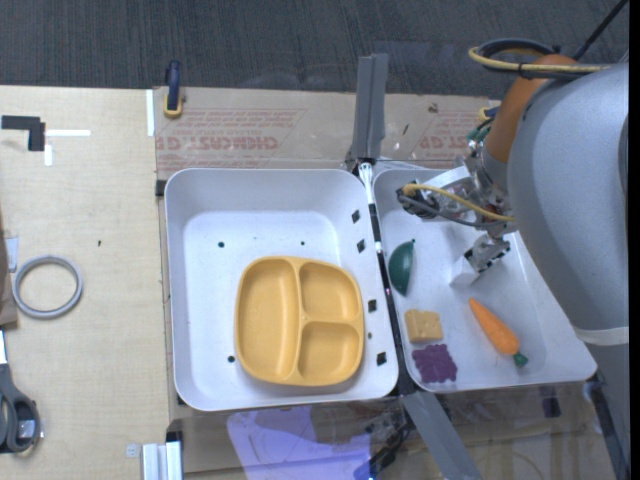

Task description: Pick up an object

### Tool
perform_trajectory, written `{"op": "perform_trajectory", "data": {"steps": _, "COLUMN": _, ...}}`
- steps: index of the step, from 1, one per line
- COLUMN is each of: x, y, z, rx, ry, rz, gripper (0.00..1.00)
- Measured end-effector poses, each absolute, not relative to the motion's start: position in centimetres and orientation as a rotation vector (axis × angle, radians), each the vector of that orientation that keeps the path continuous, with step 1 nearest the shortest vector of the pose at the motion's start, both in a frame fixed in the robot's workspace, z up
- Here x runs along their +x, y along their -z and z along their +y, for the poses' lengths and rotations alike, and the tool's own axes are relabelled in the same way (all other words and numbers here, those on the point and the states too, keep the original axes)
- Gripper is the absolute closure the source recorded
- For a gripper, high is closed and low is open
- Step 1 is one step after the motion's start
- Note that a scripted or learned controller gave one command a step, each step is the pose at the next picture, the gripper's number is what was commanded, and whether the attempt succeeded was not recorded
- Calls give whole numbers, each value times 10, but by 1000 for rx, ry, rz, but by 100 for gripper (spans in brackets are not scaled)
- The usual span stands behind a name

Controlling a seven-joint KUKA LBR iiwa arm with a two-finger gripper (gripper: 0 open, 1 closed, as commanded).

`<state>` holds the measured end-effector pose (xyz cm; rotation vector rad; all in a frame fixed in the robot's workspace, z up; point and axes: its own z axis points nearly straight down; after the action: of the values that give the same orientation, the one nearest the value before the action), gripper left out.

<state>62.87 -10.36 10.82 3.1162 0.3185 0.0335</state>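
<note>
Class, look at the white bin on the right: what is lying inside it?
Inside the right white bin lie an orange carrot, a yellow sponge-like block, a purple grape cluster and a dark green rounded piece. The grey arm covers the bin's far right corner.

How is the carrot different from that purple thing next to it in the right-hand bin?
The carrot is orange, long and tapered, with a green tip; the purple bunch is dark purple, squat and bumpy. The carrot lies on a slant towards the bin's right side, while the purple bunch sits at the bin's near edge, just below a yellow block. Both look like toy food, both rest loose on the floor of the same white bin, and neither is touched by the gripper.
</note>
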Motion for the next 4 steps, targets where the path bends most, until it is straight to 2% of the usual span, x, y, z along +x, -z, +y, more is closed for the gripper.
{"op": "perform_trajectory", "data": {"steps": 1, "x": 551, "y": -107, "z": -111, "rx": 3120, "ry": -42, "rz": 313, "gripper": 0}}
{"op": "perform_trajectory", "data": {"steps": 2, "x": 539, "y": -107, "z": -112, "rx": 3079, "ry": -52, "rz": 589, "gripper": 0}}
{"op": "perform_trajectory", "data": {"steps": 3, "x": 608, "y": -107, "z": -107, "rx": 3116, "ry": -31, "rz": 317, "gripper": 0}}
{"op": "perform_trajectory", "data": {"steps": 4, "x": 653, "y": -106, "z": -100, "rx": 3105, "ry": 10, "rz": 450, "gripper": 0}}
